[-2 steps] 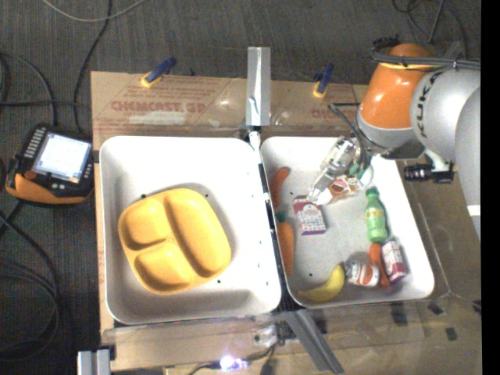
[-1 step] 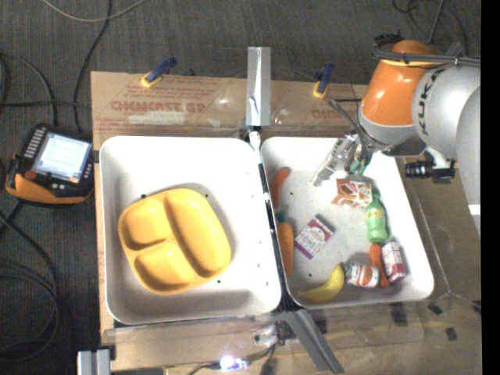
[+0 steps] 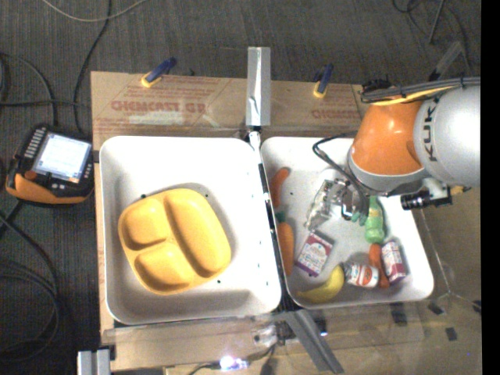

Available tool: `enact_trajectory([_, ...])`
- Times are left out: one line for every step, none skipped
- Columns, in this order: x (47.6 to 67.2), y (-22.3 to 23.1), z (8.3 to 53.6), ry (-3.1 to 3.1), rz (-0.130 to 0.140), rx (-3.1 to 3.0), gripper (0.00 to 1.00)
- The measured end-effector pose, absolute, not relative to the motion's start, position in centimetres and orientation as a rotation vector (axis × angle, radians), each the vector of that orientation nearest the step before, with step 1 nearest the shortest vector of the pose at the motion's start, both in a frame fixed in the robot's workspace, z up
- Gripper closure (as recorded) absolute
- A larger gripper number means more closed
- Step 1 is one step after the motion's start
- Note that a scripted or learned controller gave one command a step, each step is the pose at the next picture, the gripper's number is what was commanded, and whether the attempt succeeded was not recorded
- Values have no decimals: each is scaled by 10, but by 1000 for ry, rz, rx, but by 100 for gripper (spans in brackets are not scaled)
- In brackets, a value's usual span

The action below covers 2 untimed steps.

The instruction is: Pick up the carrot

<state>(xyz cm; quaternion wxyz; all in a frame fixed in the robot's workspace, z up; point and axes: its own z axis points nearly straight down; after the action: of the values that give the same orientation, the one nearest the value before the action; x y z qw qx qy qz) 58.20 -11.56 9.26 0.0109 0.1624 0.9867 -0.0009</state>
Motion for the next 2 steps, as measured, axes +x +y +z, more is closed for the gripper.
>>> enact_trajectory([583,-115,100,3076,4,513,100])
enact_trajectory([576,-110,94,3076,0,495,100])
